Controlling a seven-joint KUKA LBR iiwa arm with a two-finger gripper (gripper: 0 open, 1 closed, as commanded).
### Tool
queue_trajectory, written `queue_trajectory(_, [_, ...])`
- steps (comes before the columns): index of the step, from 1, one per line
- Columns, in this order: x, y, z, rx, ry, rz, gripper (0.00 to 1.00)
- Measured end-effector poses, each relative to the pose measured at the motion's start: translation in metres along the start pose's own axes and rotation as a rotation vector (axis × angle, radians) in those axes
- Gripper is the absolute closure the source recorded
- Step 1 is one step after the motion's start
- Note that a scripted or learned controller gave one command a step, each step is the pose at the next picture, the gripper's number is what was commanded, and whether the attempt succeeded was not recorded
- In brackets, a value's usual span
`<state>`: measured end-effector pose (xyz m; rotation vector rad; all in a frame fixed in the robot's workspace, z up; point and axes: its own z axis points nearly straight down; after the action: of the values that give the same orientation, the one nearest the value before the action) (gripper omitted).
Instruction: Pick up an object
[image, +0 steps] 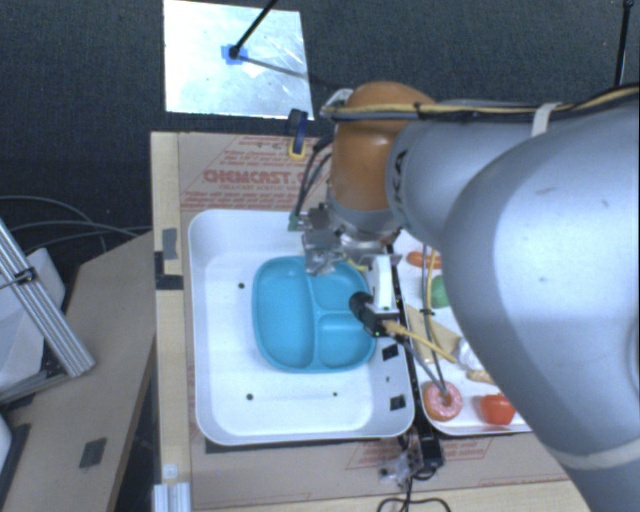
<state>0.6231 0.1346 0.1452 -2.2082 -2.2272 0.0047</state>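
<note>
From the camera view, my gripper (322, 262) is low over the left bin (215, 330), at the far rim of the blue divided plate (300, 325), which lies flat in the middle of that bin. I cannot tell whether the gripper is apart or together, as the wrist hides it, and nothing shows as held.

I judge this to be the reach-and-grasp step, with the lift not yet done. The plate looks like the target. Its rim is thin and low, so the next move calls for a pinch squarely across that far edge before any rise.

The right bin (478, 430) holds a pink-frosted doughnut (442, 400) and a red tomato (495, 408) near its front, well apart from my gripper.

Red print on the cardboard sheet (250, 177) beyond the bins reads "CHEMCAST"; the smaller lines under it are too fine to read.
</note>
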Motion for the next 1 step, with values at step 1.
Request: queue_trajectory(1, [-0.0034,0.0234,0.0423,-0.013,0.0,0.005,1.0])
